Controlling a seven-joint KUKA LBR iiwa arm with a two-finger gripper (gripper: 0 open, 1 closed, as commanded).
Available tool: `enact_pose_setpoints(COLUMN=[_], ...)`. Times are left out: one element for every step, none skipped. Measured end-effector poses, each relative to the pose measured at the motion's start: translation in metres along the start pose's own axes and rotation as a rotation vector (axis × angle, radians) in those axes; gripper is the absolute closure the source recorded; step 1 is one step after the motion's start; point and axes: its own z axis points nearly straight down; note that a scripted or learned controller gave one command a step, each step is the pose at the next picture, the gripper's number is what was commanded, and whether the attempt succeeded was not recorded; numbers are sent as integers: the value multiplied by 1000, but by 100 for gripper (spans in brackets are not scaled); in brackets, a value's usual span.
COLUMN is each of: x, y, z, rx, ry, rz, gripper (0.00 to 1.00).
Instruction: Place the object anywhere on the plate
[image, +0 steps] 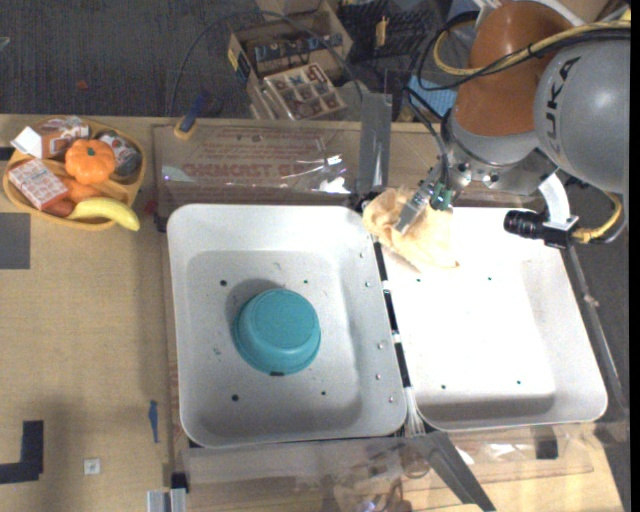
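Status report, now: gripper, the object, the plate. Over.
Gripper down at far-left corner of right bin, on tan cloth; grasp unconfirmed. Cloth drapes over bin rim. Teal plate in left bin, nothing on it.

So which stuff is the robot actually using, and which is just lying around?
For the job:
- teal plate, upside down in the left bin
- tan cloth at the right bin's top corner
- pincer, down on the cloth

Just lying about:
- fruit bowl with banana
- plastic sheet behind the bins
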Motion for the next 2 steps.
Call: enact_pose_setpoints(x=[-1,45], y=[1,-2], z=[-19,-29], rx=[-1,0], ry=[-1,4], rz=[-1,-404], gripper=[100,100])
